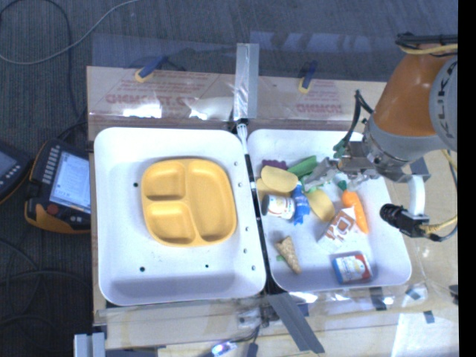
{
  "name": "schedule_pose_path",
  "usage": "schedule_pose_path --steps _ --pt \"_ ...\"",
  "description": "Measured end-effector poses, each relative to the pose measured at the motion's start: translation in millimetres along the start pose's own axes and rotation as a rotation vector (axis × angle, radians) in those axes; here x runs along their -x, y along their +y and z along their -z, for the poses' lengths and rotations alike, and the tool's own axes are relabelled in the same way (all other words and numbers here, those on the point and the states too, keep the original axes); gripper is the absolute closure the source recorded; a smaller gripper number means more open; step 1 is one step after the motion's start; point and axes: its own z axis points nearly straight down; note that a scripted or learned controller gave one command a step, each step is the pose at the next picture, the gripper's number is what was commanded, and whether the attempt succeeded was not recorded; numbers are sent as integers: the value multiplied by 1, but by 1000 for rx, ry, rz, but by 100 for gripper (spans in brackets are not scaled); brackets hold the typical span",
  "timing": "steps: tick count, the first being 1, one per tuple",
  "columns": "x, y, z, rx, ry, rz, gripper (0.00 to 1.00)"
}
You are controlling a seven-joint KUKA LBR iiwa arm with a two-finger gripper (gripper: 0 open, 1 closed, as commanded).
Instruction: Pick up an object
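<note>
Arm: we see the grey arm [416, 95] with its orange band reaching in from the right, over the upper part of the right bin [387, 270].
Tool: the tool [332, 171] sits low above the heap of toy food; we cannot tell how its tips stand, and we see nothing held in it.
Task's thing: no single object is named, so we judge the likeliest pick to be whatever lies under the tool, near the green piece [301, 166] and the pale yellow piece [321, 204].
Right bin contents: a yellow rounded piece [279, 178], a small white jar [280, 206] touching a blue item [300, 205], an orange carrot [358, 210], a small carton [340, 225], a cone [288, 253] and a flat blue-and-red packet [351, 267].
Left bin: the left bin [119, 266] bears a yellow divided plate [186, 201], smooth moulded plastic with three wells.
Handling: we judge these to be light, hollow, stiff plastic toys, glossy and apt to slip or roll.
Where to take hold: across the narrow width of the carrot or the cone, which lie apart from the crowded cluster.
Tabletop: brown board behind the bins, with taped edges.
</note>
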Motion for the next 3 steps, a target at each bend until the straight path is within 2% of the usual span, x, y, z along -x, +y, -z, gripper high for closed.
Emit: schedule_pose_path --steps 1,2,3 --pt "-4 48 -121 22 -5 69 0" --pt "-44 43 -31 1 -2 -155 0" --pt "-10 46 -123 19 -3 -154 0"
